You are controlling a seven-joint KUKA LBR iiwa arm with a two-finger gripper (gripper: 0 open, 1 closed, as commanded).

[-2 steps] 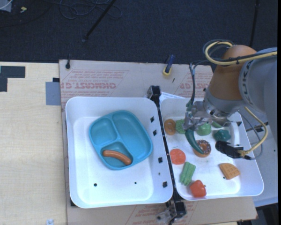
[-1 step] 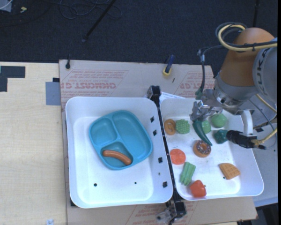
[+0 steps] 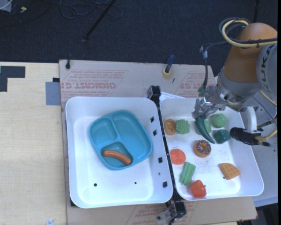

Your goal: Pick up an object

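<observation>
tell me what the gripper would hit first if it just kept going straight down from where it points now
Most likely the dark green pepper-like toy lying right under the gripper in the right bin. Depth is hard to judge from above; the light green round toy sits just beside that line.

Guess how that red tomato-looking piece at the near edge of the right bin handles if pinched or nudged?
The red piece looks rounded and glossy, so it may roll when nudged and could squirt out of a two-finger pinch. It looks like moulded toy food: probably light and stiff. It lies by the bin wall and close to the green piece, so finger room looks limited.
</observation>
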